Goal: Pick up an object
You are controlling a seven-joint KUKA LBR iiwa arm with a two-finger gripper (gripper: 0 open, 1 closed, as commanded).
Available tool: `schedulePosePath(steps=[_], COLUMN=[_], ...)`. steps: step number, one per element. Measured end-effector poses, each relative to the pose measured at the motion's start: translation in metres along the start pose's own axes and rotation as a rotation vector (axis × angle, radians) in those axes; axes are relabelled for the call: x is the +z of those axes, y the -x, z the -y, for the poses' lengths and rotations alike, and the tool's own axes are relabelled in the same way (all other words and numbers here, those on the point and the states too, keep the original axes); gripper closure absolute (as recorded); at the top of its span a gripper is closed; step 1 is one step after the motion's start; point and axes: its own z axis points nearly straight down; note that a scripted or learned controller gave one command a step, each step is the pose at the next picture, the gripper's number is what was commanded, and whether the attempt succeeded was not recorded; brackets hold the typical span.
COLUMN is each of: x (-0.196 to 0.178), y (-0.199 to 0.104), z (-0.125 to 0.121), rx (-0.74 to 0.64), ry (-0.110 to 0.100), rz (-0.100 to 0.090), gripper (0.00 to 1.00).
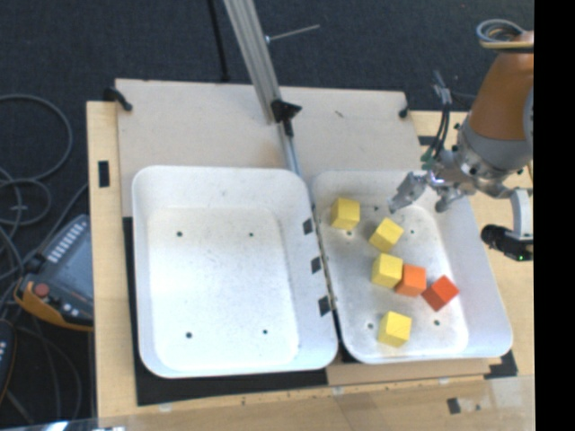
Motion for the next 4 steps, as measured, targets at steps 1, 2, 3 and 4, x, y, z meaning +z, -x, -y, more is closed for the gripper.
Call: schedulePosePath(steps=[1, 2, 3, 4], x=[0.126, 0.121, 0.121, 0.11], y=[0.005, -0.017, -0.015, -0.015], z=[-0.031, 0.023, 0.064, 0.062], rx=[-0.001, 0.005, 0.005, 0.012], ry=[-0.002, -0.002, 0.002, 0.008], rz=[0.001, 0.0, 0.001, 0.0], gripper=[0.0, 0.0, 0.0, 1.0])
